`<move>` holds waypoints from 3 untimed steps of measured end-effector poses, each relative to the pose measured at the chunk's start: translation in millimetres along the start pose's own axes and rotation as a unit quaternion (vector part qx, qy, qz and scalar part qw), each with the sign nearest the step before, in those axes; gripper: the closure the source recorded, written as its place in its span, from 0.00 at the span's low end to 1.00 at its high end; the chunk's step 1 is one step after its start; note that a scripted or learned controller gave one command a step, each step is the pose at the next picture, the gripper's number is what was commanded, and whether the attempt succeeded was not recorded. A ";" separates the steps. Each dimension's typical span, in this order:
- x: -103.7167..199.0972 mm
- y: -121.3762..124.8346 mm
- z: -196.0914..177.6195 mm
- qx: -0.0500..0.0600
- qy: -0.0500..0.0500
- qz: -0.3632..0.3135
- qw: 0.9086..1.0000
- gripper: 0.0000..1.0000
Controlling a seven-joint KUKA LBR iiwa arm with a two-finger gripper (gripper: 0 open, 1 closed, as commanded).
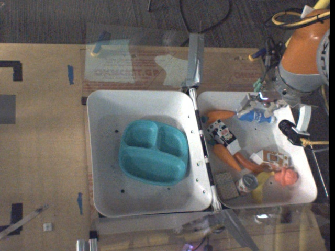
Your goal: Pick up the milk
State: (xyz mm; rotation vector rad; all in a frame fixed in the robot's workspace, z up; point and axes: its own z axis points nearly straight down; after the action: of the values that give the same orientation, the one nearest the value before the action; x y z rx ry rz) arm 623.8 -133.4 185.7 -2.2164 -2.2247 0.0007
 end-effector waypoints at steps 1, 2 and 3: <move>-71.5 -48.3 39.7 0.000 0.000 -0.022 1.000 0.00; -70.1 -108.3 94.6 -0.001 0.001 -0.081 0.997 0.00; -78.1 -136.3 96.7 -0.008 0.007 -0.134 0.991 0.00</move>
State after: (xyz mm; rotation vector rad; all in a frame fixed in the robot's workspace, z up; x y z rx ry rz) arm 487.7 -212.0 89.1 -1.8983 -2.5035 -0.0316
